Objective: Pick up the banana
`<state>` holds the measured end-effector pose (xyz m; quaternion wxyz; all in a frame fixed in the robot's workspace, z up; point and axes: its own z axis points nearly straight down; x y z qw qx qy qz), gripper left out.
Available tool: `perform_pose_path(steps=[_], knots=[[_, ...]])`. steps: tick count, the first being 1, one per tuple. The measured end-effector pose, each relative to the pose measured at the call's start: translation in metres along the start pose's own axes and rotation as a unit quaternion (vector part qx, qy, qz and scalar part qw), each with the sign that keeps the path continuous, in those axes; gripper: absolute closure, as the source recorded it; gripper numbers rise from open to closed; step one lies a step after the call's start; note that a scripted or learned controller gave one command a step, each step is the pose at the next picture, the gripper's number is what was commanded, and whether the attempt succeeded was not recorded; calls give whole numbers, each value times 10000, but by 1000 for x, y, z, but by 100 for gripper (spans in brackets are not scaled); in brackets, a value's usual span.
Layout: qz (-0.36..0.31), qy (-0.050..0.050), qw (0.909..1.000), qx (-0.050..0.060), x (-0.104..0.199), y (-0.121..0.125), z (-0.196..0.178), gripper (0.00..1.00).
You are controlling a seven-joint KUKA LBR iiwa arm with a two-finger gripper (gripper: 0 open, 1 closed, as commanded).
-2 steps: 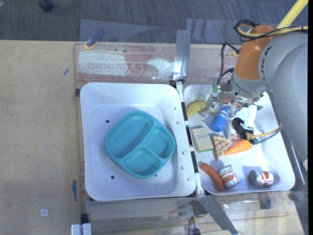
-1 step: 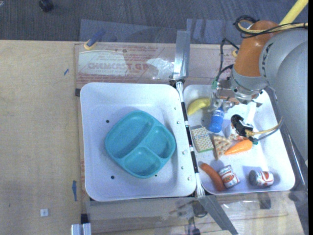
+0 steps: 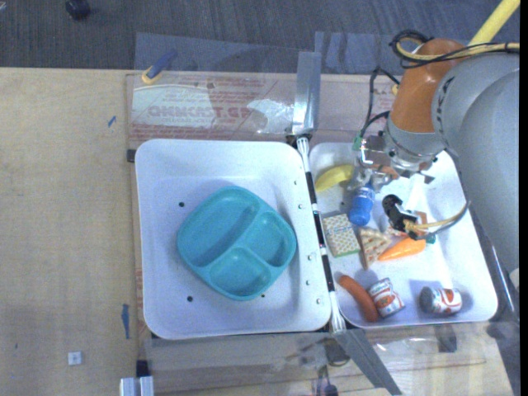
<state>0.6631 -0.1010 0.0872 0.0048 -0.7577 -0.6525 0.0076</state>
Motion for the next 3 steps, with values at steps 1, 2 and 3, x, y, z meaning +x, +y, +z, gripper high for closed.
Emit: perform_pose_path(steps=[1, 2, 3], knots=[[0, -6, 10000, 6, -1, 0, -10, 100], [177, 4, 9998, -1, 0, 0, 0, 100], [414, 11, 9991, 1, 1, 0, 0, 100]])
